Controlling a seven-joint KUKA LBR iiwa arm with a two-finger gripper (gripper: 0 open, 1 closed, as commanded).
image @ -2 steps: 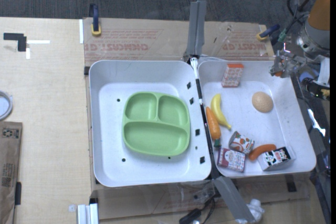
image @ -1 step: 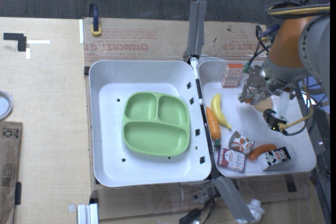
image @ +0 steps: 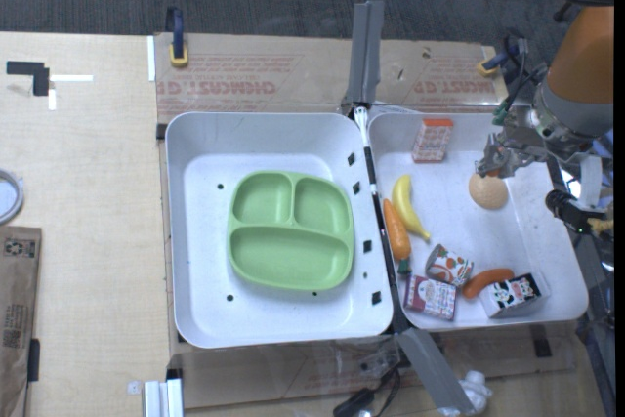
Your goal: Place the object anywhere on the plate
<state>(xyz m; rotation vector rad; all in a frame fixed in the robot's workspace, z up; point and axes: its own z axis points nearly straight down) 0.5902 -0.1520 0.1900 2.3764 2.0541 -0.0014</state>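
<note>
Far left on the wooden surface (image: pixel 78 210): brown paper bag (image: pixel 18 308) at the edge, round metal ring (image: pixel 6 198) above it; black L-shaped mark (image: pixel 29 75) further up. Left white bin (image: pixel 186 239): green plate (image: pixel 291 229) w/ three compartments, lying flat near the middle; nothing on the plate. Grey divider post (image: pixel 366 54) betw. the two bins. Right white bin (image: pixel 562 259), from its left side: orange carrot (image: pixel 395 229) along the left wall, yellow banana (image: pixel 408 207) just beside it; small red-white packet (image: pixel 431 297) and tilted carton (image: pixel 448 265) near the front; pink-orange box (image: pixel 433 140) at the back; orange sausage (image: pixel 485 281) touching black-white cow carton (image: pixel 511 294). Tan round object (image: pixel 488 191), approx. egg-like, on the bin floor in the right part, well apart from the plate. Claw (image: pixel 498 163) directly above and touching or nearly touching this object; cannot tell if wide or narrow, fingers too blurred. Grey arm with orange band (image: pixel 586 44) at far right.
</note>
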